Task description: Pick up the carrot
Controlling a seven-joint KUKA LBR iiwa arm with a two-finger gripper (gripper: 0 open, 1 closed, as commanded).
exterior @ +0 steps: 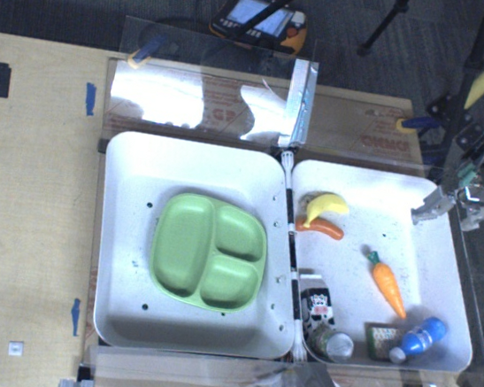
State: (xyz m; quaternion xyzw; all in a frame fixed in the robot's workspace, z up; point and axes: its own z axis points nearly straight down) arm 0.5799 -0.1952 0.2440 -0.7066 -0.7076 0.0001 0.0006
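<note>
Carrot [387, 286]: is being seen lying flat in the right bin [377, 187], orange tapered body pointing toward the near right, green top toward the far left.
Room around the carrot: bare white floor is being left on all sides; the bin's right wall is standing near, not touching.
Far-left corner of the right bin: a yellow banana [325, 207] is being shown just above an orange-red sausage-shaped toy [322, 229], both well apart from the carrot.
Near edge of the right bin: a blue plastic bottle [418, 338], a small dark packet [379, 340], a metal can [331, 344] and a black-and-white carton [316, 301] are being crowded together.
Left bin [119, 242]: a green three-compartment plate [209, 251] is being carried at its middle.
Gripper [432, 206]: is being held over the right bin's far-right corner, well apart from the carrot; whether its fingers are apart or together cannot be told.
Surfaces: smooth white bins are being divided by a narrow ridge.
</note>
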